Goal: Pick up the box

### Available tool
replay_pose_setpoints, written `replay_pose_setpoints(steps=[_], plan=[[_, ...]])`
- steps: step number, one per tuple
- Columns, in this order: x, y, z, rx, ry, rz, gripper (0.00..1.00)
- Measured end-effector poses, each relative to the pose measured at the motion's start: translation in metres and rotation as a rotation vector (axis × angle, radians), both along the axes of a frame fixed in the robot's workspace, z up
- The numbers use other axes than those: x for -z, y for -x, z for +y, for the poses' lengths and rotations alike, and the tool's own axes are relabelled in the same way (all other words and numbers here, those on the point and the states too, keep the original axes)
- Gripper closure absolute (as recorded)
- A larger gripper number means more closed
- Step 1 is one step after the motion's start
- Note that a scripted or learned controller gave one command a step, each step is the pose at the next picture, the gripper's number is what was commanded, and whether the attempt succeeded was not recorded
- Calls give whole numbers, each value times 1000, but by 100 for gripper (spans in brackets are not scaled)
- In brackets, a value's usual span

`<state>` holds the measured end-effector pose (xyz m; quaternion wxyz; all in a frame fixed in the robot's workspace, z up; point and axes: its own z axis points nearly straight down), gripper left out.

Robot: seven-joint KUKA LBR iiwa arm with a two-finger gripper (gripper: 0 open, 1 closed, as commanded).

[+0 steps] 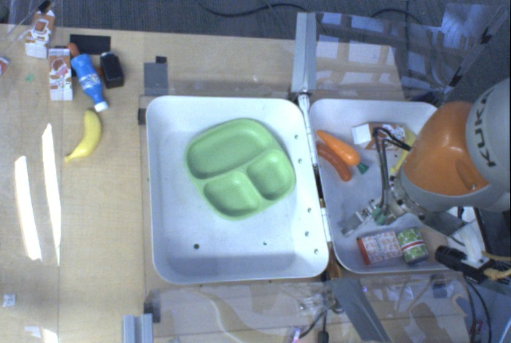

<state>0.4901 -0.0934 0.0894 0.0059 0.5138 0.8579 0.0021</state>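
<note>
In the right bin (343, 174) a small box (390, 246) with a red and green label lies flat near the front wall. A white carton (362, 133) and a colourful packet (393, 132) sit at the back of the same bin. An orange carrot (338, 148) lies beside them, by the bin's left wall. My gripper (374, 214) hangs low in the right bin, just above and left of the red and green box, under the orange wrist band (441, 153). Nothing visible sits in its grasp.
The left bin (168, 198) holds a green divided plate (240, 167). On the bench to the left lie a banana (86, 136), a blue bottle (88, 80), small cartons (59, 72) and a black object (111, 68). Cables run below the bins.
</note>
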Motion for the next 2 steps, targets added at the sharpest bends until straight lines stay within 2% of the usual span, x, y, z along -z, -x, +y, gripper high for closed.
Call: replay_pose_setpoints(steps=[1,2], plan=[[0,-1,-77,-64,3,-2,0],[-107,-41,-71,51,-1,4,0]])
